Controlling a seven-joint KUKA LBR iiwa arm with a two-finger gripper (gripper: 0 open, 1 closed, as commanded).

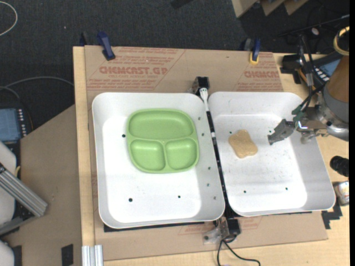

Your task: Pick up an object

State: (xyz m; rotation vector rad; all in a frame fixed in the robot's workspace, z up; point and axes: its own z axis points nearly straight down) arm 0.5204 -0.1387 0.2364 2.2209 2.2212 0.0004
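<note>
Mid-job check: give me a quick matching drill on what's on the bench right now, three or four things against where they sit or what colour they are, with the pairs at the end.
Things:
1. divided plate
2. tan biscuit-like object
3. gripper
4. blue clamp

Places or colours:
A. above the right bin, apart from the object beside it
B. far edge of the cardboard board, left side
C. light green, in the left bin
D. lying on the right bin's floor, near its left wall

Pairs: 1-C, 2-D, 3-A, 4-B

Bright even overhead light; white bins (260, 201) near-glaring; soft shadows; slight blur.
</note>
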